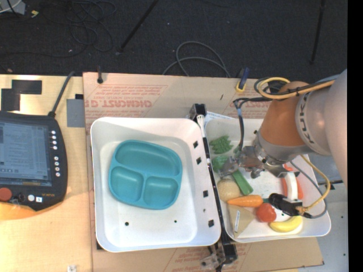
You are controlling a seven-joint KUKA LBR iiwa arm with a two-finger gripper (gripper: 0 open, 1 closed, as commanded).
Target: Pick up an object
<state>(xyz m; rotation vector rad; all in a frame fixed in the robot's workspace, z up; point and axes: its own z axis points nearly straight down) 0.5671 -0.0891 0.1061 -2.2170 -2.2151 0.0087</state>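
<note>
So the bench is a light wood top with a big sheet of brown cardboard (142, 95) laid over it, red printing on it upside down from this angle. Behind the bench, across the top of the frame, it's just dark floor with a few loose cables (198, 58) snaking around. At the left edge sits a black teach pendant (31, 160) with a lit screen and a red button at the bottom.

Two white bins sit side by side on the cardboard. The left bin (108, 220) holds a teal divided plate (146, 173), sitting flat, roughly centre. The right bin (320, 222) is full of toy food: green leafy bits (221, 145) at the upper left, a green stick (241, 182), a carrot (245, 201), a tomato (265, 212), a banana (286, 224) and a red and white piece (291, 185).

The carrot lies flat in the lower middle of the right bin, long axis nearly left-right across the frame. Can't make out which end is the tip.

The arm's orange band (281, 123) hangs over the right bin, and the gripper (241, 162) is down among the green stuff. Can't tell how the pincer stands.
</note>
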